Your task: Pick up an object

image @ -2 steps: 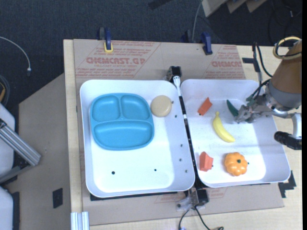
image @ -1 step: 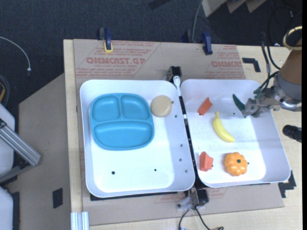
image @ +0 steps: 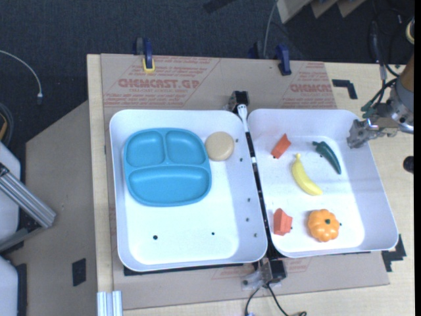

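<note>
The right bin (image: 368,176) holds a yellow banana (image: 304,176), a dark green pepper (image: 327,155), an orange pumpkin-like piece (image: 323,224) and two red pieces, one near the back (image: 281,146) and one at the front (image: 282,222). In the left bin (image: 177,242) lie a blue divided plate (image: 168,166) and a tan round piece (image: 220,146). My gripper (image: 361,134) hangs at the right bin's far right rim, right of the green pepper, with nothing seen in it.
Blue clamps (image: 146,50) (image: 283,58) hold the brown board at its far edge. A black fitting (image: 239,101) sits between the bins at the back. Cables and grey frame parts lie beyond the bench on the left.
</note>
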`<state>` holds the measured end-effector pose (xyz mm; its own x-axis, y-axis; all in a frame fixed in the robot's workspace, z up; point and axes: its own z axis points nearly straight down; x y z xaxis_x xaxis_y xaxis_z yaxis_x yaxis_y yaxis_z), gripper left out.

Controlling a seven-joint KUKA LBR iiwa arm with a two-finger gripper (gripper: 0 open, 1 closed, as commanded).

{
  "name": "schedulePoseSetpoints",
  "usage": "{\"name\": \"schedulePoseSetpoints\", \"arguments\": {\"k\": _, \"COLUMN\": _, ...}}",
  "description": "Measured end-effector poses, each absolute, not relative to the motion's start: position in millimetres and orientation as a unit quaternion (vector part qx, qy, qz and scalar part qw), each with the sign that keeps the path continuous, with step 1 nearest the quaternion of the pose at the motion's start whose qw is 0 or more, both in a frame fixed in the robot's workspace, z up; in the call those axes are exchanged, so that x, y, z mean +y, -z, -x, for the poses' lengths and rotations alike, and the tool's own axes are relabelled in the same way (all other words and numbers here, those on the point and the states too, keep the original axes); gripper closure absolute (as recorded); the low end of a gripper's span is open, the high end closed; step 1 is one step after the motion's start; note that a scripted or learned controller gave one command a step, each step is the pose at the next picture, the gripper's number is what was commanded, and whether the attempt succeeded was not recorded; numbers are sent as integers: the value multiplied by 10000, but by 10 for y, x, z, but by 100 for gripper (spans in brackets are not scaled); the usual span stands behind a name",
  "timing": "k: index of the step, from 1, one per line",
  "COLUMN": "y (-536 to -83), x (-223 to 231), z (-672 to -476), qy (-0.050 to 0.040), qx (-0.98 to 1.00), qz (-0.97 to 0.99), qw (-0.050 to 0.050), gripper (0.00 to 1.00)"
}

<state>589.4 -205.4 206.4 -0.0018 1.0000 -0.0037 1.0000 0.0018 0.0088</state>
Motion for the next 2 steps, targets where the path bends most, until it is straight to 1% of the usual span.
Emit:
{"name": "schedulePoseSetpoints", "arguments": {"k": 1, "y": -2452, "x": -2058, "z": -5908, "qy": -13, "qx": 7075, "qz": -7067, "qw": 37, "gripper": 100}}
{"name": "schedulePoseSetpoints", "arguments": {"k": 2, "y": -2493, "x": -1523, "z": -5710, "qy": -7, "qx": 7088, "qz": -7054, "qw": -12, "gripper": 100}}
